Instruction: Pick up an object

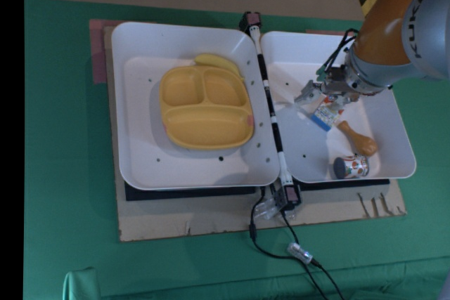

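Over the right bin (394, 124) we see the gripper (313, 93), just beside a small blue-and-white carton (326, 114). Nearby lie a chicken drumstick (358, 139) and a small can (351, 166). The left bin (133, 81) holds a yellow divided plate (205, 107) and a banana (218, 62).

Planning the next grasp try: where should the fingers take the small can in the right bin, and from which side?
Across the can's round body, coming straight down. It lies on its side near the bin's front wall, its axis running left to right, so close the fingers front to back across its middle.
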You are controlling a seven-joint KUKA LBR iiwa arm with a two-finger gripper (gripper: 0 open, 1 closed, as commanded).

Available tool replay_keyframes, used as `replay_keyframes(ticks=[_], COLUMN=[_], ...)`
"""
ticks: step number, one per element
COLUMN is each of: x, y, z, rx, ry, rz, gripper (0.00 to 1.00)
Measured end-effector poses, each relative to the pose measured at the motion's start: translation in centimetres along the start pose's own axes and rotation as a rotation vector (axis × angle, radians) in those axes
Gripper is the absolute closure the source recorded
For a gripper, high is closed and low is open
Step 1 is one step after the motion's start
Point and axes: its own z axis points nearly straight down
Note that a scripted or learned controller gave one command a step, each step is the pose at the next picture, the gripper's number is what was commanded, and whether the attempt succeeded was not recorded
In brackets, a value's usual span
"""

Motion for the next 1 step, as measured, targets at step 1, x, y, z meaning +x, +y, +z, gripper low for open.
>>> replay_keyframes(ticks=[1], x=[-2.42], y=[-1.66], z=[0.0], rx=[0.002], ry=[0.0], rz=[-0.001], gripper=[0.0])
